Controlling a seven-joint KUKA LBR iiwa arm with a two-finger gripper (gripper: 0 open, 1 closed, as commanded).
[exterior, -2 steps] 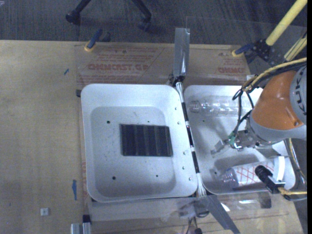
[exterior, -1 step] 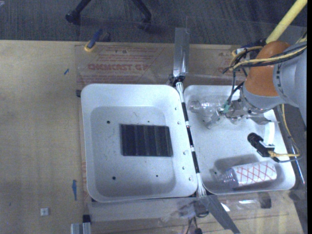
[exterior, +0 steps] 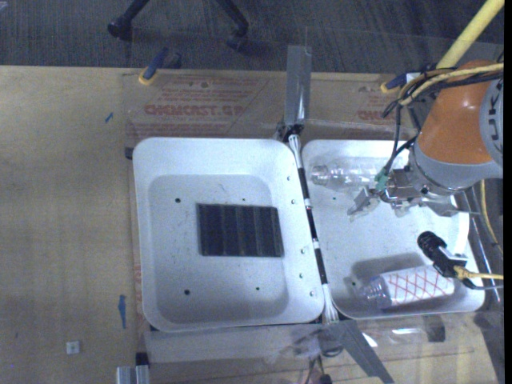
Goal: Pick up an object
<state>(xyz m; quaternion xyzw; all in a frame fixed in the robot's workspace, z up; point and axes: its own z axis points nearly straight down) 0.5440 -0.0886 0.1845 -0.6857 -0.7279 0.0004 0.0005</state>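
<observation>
1. A pale wooden bench [exterior: 64, 214] stands on dark carpet and carries two shallow white bins side by side.
2. The left white bin [exterior: 160, 162] holds a dark, ribbed, rectangular panel [exterior: 240, 230] lying flat near its middle.
3. The right white bin [exterior: 364, 246] holds two things: a clear plastic bottle [exterior: 340, 174] lying on its side near the far wall, and a second clear bottle with a red-and-white lattice label [exterior: 406, 285] lying along the near wall.
4. The grey arm with an orange band [exterior: 456, 130] reaches in from the right over the right bin.
5. Its gripper [exterior: 358, 205] hangs just beside the clear plastic bottle, on the near side of it, well apart from the labelled bottle.
6. Whether the gripper is open or closed cannot be told from here, and nothing is seen held in it.
7. The step in hand looks like the approach, with no pick made yet.
8. The next move probably calls for lining up over the nearest bottle's body, lowering, then closing across its width.
</observation>
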